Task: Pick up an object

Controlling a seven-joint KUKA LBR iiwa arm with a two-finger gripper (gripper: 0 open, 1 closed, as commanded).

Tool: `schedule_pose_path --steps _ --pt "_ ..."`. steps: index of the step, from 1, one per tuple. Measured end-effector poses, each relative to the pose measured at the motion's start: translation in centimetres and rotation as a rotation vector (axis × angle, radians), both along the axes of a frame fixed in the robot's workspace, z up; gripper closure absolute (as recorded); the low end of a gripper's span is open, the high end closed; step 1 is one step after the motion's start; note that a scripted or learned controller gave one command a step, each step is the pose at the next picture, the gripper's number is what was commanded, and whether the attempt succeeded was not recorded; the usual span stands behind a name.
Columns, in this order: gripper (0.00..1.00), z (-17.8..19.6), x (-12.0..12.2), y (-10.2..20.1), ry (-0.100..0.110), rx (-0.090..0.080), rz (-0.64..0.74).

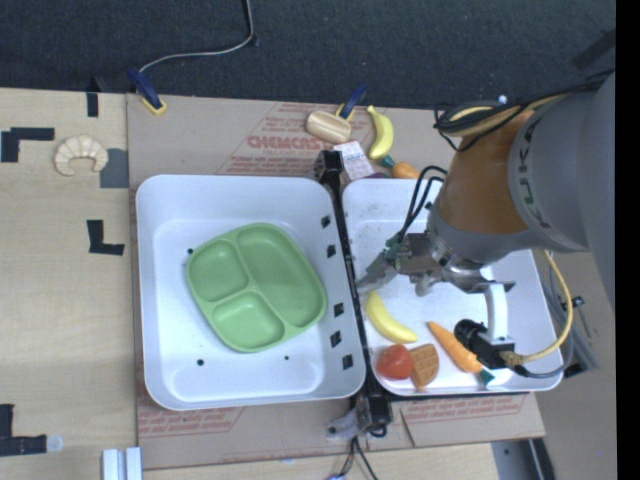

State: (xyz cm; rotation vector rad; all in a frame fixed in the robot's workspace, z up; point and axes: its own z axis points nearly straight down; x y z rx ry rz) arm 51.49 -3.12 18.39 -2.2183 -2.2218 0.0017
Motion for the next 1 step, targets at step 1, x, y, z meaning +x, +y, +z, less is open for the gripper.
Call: schedule_pose_path --steps 1 --pt "0.00 -9.82 -1.65 -7.19 -0.001 -0.001 -0.003"
